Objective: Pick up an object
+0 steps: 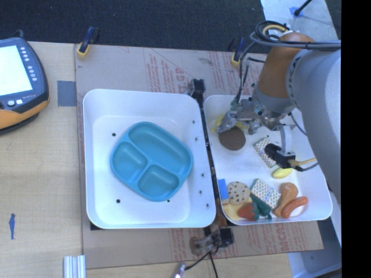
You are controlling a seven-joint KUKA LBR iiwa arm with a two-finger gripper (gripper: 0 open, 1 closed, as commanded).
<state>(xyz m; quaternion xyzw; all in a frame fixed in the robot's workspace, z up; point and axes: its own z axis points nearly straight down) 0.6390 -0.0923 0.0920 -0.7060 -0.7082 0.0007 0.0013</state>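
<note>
My gripper [236, 124] is down in the far left part of the right bin [313, 181]. It hangs just over a brown round disc [233, 139] that lies on the bin floor. A small yellow piece [222, 122] shows beside the gripper, against the bin's left wall. Nothing can be seen held in the gripper. Along the near edge of this bin lie a speckled cookie [236, 192], a blue and white checkered piece [264, 190], a red piece [246, 211], a green piece [262, 208], an orange piece [288, 192] and a hot dog [294, 206].
The left bin [95, 155] holds a blue divided plate [152, 161]. A yellow banana-like piece [282, 172] lies at the right bin's middle right, and a small blue block [222, 189] sits by its left wall. A tablet-like pendant [17, 83] rests on the bench at far left.
</note>
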